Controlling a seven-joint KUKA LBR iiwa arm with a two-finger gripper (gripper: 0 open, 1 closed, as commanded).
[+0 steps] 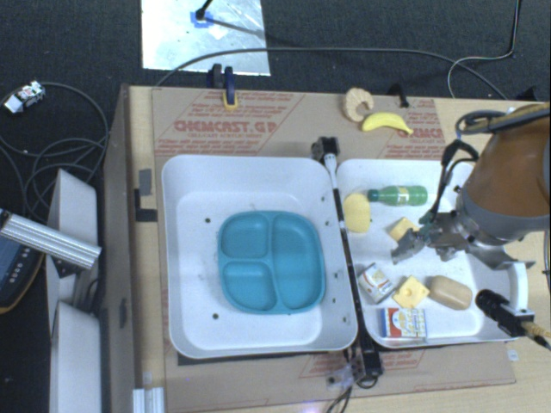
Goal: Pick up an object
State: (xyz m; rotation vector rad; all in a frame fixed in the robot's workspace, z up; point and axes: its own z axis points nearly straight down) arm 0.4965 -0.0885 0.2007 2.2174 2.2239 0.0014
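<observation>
Pincer, grip state unclear, over right bin among clutter; blue tray in left bin.

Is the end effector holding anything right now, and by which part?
Cannot tell for sure: the end effector hangs over the right bin near the small yellow block, with nothing visibly gripped.

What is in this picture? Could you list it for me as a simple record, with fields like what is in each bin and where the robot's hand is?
left bin: a blue divided plate
right bin: green bottle, lemon, cheese wedge, tan bread roll, small carton, flat box
outside the bins: banana on the bench behind the right bin
gripper: over the right bin, near a small yellow block
holding anything: not that I can see
</observation>
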